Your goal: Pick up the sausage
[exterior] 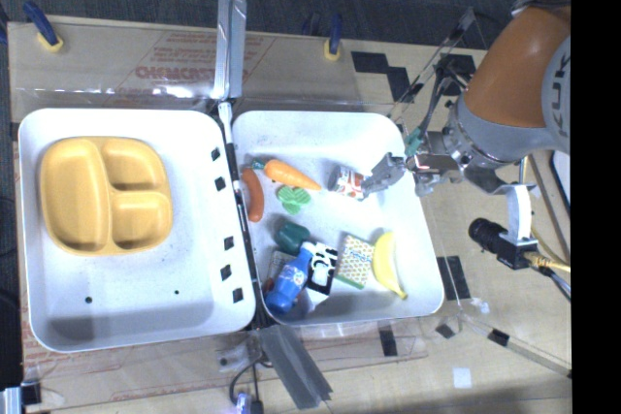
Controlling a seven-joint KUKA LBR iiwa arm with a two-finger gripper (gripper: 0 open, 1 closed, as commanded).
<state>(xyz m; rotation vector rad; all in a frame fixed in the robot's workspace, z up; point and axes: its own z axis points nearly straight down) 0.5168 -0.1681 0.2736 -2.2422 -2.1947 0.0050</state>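
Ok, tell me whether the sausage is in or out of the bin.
In: the sausage lies flat against the right bin's left wall.

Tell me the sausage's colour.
Reddish-brown; the sausage lies by the right bin's left wall, camera view.

One camera sits high above the bench [291, 53] and looks down at a slant, maybe from the front. It sees both white bins [126, 325] from fairly far.

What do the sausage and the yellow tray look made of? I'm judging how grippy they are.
Sausage: likely smooth moulded plastic toy food, judging by its even red-brown colour and faint sheen. Yellow tray: probably hard plastic with a satin finish, given its rounded moulded compartments and soft highlights.
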